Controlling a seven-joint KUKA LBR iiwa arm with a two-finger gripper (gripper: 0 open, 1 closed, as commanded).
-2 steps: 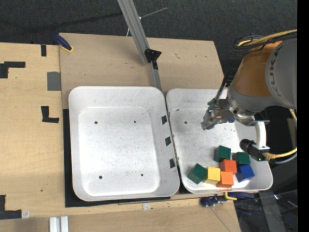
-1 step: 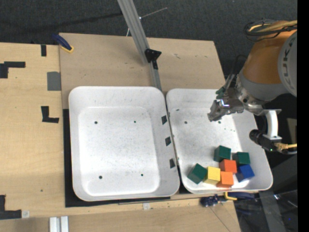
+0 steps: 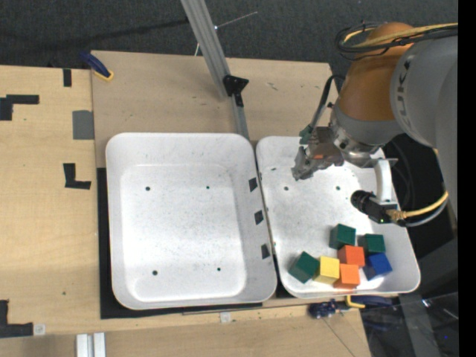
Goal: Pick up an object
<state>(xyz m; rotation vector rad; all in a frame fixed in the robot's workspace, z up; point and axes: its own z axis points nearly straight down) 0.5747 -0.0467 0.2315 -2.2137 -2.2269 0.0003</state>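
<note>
Two-finger gripper: over right shallow white bin | finger state: cannot tell | coloured cubes: clustered well apart, near corner.

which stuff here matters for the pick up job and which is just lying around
For the job:
- pincer, over the right bin's far end
- right bin, which holds the blocks
- green blocks, orange blocks, yellow block, blue block, clustered in its near right corner

Lying about:
- left bin
- blue and yellow item on the bench's far left
- metal pole
</note>
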